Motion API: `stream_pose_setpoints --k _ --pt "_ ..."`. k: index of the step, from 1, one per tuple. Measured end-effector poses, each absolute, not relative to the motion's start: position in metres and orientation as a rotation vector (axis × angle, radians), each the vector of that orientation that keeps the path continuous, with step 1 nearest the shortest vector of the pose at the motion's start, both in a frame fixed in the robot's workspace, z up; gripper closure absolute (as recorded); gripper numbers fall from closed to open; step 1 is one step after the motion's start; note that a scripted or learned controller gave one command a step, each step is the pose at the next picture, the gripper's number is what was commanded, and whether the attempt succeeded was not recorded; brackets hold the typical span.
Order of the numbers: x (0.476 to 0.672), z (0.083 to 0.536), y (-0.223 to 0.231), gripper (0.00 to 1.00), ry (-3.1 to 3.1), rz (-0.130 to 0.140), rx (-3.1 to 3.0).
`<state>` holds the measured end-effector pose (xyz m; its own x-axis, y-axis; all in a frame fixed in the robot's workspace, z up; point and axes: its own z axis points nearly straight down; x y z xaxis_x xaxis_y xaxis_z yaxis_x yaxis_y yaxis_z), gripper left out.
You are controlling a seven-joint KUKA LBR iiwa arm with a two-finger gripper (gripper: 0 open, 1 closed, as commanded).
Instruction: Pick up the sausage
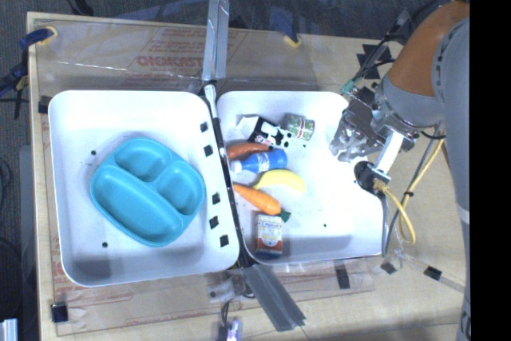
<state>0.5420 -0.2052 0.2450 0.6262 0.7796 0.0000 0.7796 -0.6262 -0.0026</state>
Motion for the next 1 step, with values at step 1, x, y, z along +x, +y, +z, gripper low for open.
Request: stream_pose_setpoints --k 1 --pt "0.5278 0.1145 -0.1861 1.0 -1.153 0.007 -2.916"
